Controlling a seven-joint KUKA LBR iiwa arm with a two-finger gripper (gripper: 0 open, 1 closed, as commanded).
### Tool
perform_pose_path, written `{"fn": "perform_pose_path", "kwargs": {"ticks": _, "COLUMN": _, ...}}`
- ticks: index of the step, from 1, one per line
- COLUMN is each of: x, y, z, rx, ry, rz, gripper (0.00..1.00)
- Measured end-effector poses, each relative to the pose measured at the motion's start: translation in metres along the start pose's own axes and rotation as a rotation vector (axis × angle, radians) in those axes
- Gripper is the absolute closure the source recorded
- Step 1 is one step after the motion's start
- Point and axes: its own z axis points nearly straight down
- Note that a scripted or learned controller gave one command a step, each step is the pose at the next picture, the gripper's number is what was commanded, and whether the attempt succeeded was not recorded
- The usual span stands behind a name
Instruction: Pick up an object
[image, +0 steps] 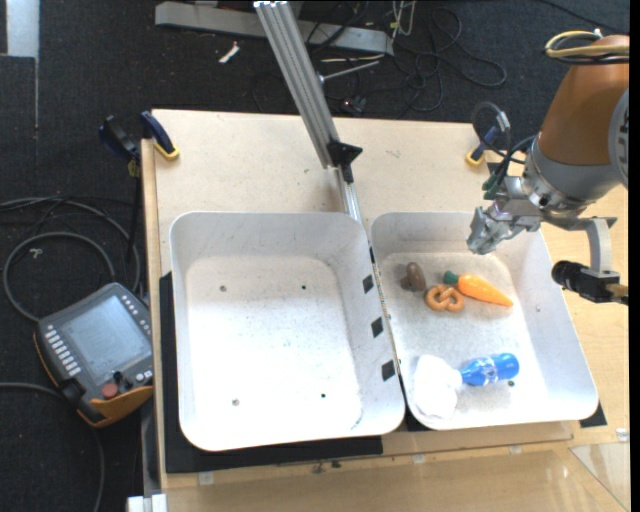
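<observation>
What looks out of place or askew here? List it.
Nothing is spilled or broken. The blue bottle lies on its side beside a crumpled white object in the right bin. The carrot, pretzel and brown piece lie loosely clustered.

Arm (590, 120) cut off at right edge

Bare floor around carrot (485, 291)

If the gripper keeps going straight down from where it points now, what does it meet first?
Probably bare floor of the right bin. The gripper hangs above its far side, with the toy carrot a little nearer the camera. Depth is hard to judge from this slant.
</observation>
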Motion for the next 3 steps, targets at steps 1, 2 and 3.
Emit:
{"fn": "perform_pose_path", "kwargs": {"ticks": 1, "x": 0.054, "y": 0.003, "z": 0.01, "rx": 0.0, "ry": 0.0, "rz": 0.0, "gripper": 1.0}}
{"fn": "perform_pose_path", "kwargs": {"ticks": 2, "x": 0.112, "y": 0.003, "z": 0.019, "rx": 0.0, "ry": 0.001, "rz": -0.001, "gripper": 1.0}}
{"fn": "perform_pose_path", "kwargs": {"ticks": 3, "x": 0.162, "y": -0.006, "z": 0.026, "rx": 0.001, "ry": 0.0, "rz": 0.0, "gripper": 1.0}}
